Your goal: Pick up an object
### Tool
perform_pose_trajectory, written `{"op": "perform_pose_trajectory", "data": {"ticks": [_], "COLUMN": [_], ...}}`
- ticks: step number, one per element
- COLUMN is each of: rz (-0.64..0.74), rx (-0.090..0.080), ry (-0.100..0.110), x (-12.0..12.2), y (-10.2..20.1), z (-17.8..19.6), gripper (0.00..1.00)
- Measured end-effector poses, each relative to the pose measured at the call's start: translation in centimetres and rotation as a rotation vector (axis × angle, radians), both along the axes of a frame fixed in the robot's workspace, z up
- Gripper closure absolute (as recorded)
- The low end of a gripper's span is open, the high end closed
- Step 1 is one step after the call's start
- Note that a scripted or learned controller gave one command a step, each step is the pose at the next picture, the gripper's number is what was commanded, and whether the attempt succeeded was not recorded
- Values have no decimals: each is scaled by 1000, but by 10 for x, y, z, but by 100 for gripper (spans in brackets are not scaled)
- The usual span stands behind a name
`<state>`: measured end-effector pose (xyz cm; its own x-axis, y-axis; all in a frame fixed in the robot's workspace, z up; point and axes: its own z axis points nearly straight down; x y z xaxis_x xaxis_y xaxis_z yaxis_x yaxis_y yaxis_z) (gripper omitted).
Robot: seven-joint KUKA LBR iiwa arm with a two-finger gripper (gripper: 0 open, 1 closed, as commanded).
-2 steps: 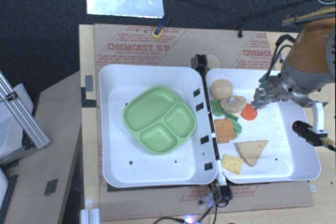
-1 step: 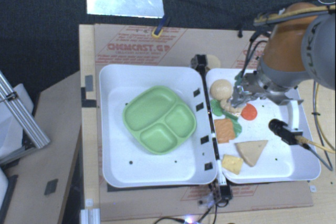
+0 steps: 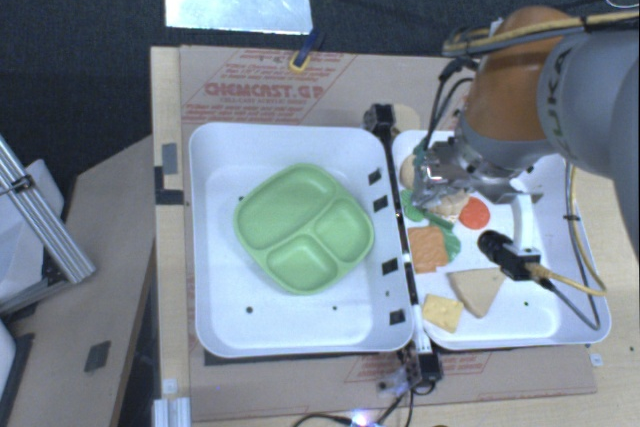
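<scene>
grasp attempt in hand: tool [image 3: 432,177] low beside the red disc [image 3: 474,213] and orange piece [image 3: 428,248], grip width cannot be told; next likely needs a close and lift.

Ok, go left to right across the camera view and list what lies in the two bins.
Green divided plate → orange slab → red disc. The yellow chunk and tan wedge overlap those sideways, so I leave them unplaced.
</scene>
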<state>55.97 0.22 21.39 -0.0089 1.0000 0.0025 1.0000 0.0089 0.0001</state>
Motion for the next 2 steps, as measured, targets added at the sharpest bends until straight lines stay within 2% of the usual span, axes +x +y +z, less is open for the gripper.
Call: {"op": "perform_pose_trajectory", "data": {"ticks": [1, 2], "rz": [-2, -4], "rx": [-1, -2], "ry": [-2, -1], "x": [5, 8], "y": [52, 74], "z": [18, 2], "gripper": [100, 100]}}
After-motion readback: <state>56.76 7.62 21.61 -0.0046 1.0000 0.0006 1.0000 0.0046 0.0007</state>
